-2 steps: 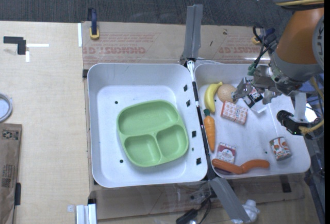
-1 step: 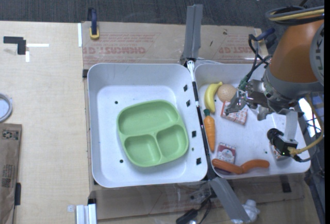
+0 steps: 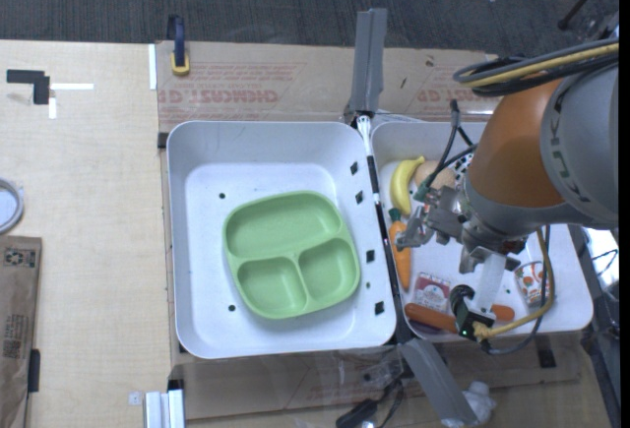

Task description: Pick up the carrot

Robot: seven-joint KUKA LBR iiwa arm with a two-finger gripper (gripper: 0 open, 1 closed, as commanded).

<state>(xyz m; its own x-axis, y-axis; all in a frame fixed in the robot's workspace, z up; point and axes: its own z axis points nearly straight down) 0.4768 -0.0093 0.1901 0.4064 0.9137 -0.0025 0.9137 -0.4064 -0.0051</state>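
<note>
— What can't you make out?

— My own wrist and orange band cover much of the right bin (image 3: 576, 303), so my end effector (image 3: 423, 224) is hard to read; I cannot tell how it stands or whether it has hold of anything.

— And the carrot?

— The carrot (image 3: 401, 254) lies just below and left of my end effector, against the bin's left wall. Its long axis runs up and down the view, green top end at the far side.

— What else is in the bins?

— A banana (image 3: 402, 182) lies just above my end effector, a red-and-white packet (image 3: 429, 291) below it, a reddish sausage-like piece (image 3: 429, 318) beyond that. Well to the left, the left bin (image 3: 197, 219) holds a green divided plate (image 3: 291, 254).
</note>
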